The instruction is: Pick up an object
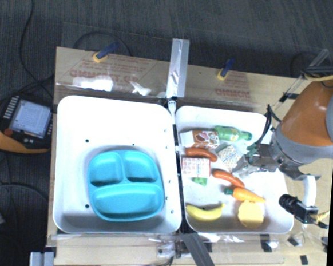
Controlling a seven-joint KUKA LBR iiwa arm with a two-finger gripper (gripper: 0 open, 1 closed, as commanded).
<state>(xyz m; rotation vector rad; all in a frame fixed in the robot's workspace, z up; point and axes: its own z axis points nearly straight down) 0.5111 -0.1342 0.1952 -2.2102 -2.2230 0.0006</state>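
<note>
1. Blue tray (pixel 127 182) lies in left bin (pixel 76 117), left of the divider.
2. Right bin (pixel 277 184): bottle (pixel 233 133), sausage (pixel 201 153), banana (pixel 204 211), carrot (pixel 246 194), yellow block (pixel 251 212).
3. Gripper (pixel 255 161) over the right bin's right side; opening cannot be told, nothing seen held.

Tray (pixel 127 184) in left bin (pixel 76 117); toy foods (pixel 220 174) clustered in right bin (pixel 214 114).

You have two white bins (pixel 73 151). You see one blue divided plate (pixel 127 184), one green bottle (pixel 232 133), one banana (pixel 204 211), one yellow block (pixel 251 213), two carrots (pixel 248 194), one sausage (pixel 200 153), and two small printed cartons (pixel 196 168).
</note>
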